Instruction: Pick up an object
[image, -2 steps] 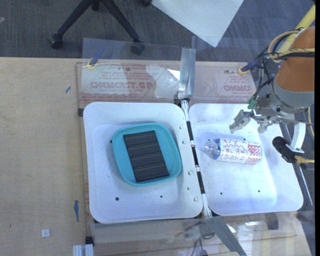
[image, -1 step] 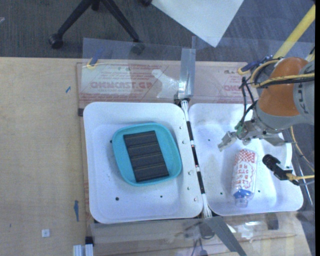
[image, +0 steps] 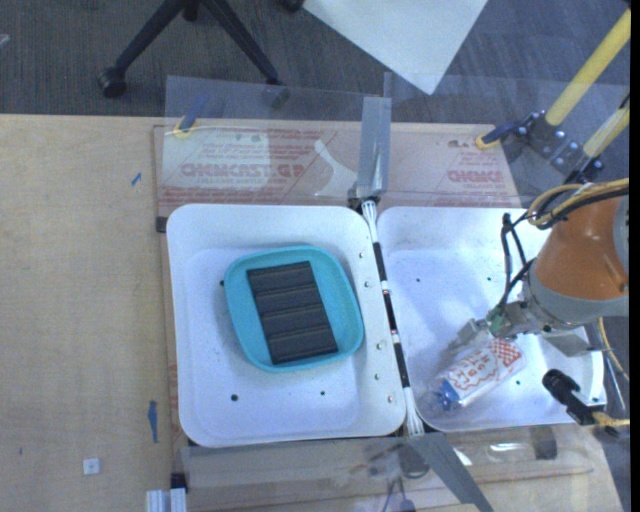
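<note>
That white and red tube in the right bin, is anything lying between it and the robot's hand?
Nothing visible does. The gripper is right at the upper end of the white and red tube, which lies alone in the right bin. The teal tray sits apart in the left bin.

Bins (image: 200, 400): smooth white plastic. Tray (image: 240, 320) in left bin: glossy turquoise plastic. Bench (image: 70, 300): matt wood.

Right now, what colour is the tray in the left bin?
Teal tray, holding a dark grey ribbed block; clear in the camera view.
</note>
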